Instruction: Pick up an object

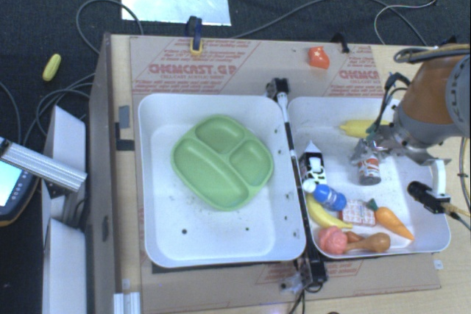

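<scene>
My gripper [366, 152] hangs low in the right bin [441, 235], reaching in from the right. Its tip is right above and touching or nearly touching a small silver can with a red label [370, 173]. I cannot tell whether the can is gripped. A yellow banana [356, 129] lies just behind the gripper near the bin's far wall.
Along the right bin's left and front sides lie a black-and-white carton [313, 166], a blue bottle [328, 197], a second banana [322, 214], a red-and-white packet [358, 212], a carrot [391, 220], a pink toy [332, 240] and a brown drumstick [370, 240]. The left bin [158, 232] holds a green divided plate [222, 161].
</scene>
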Action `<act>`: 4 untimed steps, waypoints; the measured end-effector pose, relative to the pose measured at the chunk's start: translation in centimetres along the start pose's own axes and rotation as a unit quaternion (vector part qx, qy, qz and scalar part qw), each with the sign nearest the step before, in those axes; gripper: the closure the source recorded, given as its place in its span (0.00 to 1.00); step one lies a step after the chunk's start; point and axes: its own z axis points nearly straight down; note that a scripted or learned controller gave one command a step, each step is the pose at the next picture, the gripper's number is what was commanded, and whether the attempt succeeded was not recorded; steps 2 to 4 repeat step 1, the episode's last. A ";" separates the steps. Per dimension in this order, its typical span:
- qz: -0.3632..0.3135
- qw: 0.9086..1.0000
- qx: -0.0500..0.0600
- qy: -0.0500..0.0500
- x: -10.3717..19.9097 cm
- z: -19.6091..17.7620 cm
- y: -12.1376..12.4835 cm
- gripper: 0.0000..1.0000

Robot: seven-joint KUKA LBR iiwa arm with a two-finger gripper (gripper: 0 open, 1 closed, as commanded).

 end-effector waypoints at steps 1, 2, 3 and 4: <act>-0.001 1.000 0.001 0.001 7.8 1.1 3.4 1.00; -0.001 1.000 0.001 0.001 7.8 1.1 3.4 1.00; -0.001 1.000 0.001 0.001 7.8 1.1 3.4 1.00; -0.001 1.000 0.001 0.001 7.8 1.1 3.4 1.00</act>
